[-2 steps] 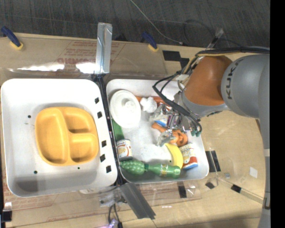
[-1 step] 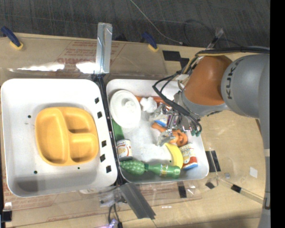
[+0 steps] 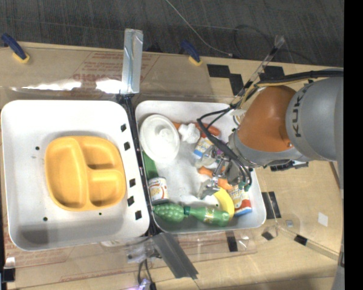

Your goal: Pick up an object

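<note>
Yellow banana (image 3: 224, 202) lies in right bin (image 3: 187, 110), just beside gripper (image 3: 213, 185). Gripper sits low among clutter beside banana; finger state cannot be told. Green bottle (image 3: 196, 212) touches banana.

A robotics lab: clamped cardboard bench (image 3: 278, 246), two white bins (image 3: 12, 162), trailing cables (image 3: 169, 11).

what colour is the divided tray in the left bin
Yellow: the divided tray shows best in the camera view.
</note>
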Controlling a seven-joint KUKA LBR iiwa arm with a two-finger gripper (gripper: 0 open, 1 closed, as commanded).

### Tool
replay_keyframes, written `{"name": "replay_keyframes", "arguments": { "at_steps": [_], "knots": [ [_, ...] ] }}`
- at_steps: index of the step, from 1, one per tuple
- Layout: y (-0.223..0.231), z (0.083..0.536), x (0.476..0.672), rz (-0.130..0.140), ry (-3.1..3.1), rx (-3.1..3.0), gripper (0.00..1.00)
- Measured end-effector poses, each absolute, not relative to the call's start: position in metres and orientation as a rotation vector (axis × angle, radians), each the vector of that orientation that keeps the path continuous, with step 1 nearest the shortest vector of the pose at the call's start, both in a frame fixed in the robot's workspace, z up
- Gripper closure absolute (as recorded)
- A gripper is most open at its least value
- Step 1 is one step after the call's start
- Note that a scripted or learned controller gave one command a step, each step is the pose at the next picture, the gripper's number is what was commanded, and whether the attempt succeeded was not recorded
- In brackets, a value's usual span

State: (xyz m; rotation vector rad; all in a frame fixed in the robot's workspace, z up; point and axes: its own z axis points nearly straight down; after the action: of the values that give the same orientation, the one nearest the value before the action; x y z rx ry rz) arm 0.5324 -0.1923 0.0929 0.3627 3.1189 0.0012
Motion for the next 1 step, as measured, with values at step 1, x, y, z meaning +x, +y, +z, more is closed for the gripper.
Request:
{"name": "replay_keyframes", "arguments": {
  "at_steps": [1],
  "knots": [
    [-0.2087, 0.0979, 0.4931, -0.007, 3.111, 0.176, 0.0]
  ]
}}
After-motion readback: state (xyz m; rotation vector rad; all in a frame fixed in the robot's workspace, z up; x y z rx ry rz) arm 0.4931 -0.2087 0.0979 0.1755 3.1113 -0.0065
